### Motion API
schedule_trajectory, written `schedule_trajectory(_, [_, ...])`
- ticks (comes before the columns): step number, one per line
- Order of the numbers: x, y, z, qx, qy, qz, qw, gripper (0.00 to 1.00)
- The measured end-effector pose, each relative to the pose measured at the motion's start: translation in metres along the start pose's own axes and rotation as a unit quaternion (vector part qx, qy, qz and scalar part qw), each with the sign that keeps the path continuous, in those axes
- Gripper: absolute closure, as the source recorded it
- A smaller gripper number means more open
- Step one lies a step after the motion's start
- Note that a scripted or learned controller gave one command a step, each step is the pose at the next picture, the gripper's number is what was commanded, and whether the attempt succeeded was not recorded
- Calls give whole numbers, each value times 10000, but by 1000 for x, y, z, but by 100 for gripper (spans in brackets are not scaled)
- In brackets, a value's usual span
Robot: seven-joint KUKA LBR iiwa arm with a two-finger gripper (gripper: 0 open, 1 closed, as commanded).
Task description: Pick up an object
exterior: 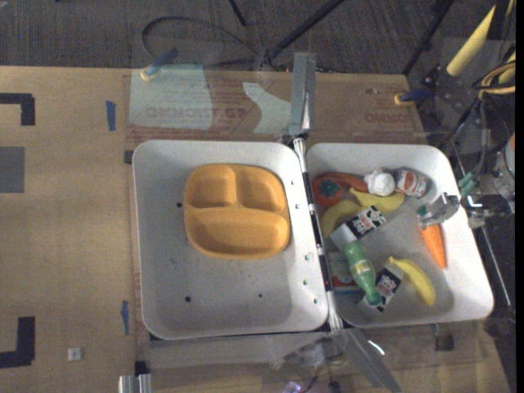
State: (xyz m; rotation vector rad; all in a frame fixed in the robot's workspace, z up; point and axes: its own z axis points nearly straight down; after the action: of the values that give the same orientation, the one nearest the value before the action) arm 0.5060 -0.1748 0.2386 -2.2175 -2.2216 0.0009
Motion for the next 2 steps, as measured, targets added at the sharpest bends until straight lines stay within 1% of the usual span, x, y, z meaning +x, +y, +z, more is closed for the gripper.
schedule_trajectory(1, [-20,35,131,-109,-45,-1375,9904,0])
schedule_trajectory(2, [-19,34,125,-87,-30,-1373,9905,100])
